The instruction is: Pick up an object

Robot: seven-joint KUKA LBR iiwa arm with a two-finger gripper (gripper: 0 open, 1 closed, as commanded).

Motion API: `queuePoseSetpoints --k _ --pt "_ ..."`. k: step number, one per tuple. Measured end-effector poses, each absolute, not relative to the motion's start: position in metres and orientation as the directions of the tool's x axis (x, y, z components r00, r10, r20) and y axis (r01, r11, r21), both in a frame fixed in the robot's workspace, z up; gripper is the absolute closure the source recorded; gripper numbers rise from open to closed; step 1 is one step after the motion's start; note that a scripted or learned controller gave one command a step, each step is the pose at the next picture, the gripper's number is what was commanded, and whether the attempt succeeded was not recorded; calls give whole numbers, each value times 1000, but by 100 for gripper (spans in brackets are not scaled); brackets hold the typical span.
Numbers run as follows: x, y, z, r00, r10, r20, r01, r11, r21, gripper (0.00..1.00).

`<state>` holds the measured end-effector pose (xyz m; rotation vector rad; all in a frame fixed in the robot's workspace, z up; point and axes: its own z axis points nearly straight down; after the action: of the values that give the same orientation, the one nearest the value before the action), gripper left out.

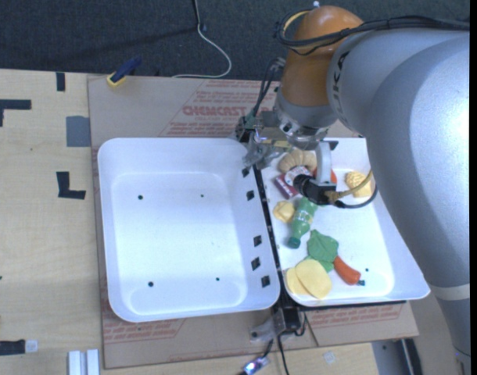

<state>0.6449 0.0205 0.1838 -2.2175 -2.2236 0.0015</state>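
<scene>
Currently gripper point(295, 148) low over upper part of right bin point(379, 233), centre-right of frame, above beige toy point(298, 161); opening and grasp: cannot tell. Green bottle point(302, 219) just below. Advise vertical descent, 1 target only, clear of bin divider.

White bins point(176, 287) hold a green bottle point(301, 222), an orange carrot point(347, 271) and a yellow slice point(313, 278).
</scene>
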Motion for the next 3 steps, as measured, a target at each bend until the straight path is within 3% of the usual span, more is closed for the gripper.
queuePoseSetpoints --k 1,2,3 --pt "596 14 184 1 1000 -1 1000 -1 -5 100" --pt "598 14 193 -1 1000 0 1000 1 -3 100" --pt "595 45 183 -3 1000 0 1000 3 -4 100"
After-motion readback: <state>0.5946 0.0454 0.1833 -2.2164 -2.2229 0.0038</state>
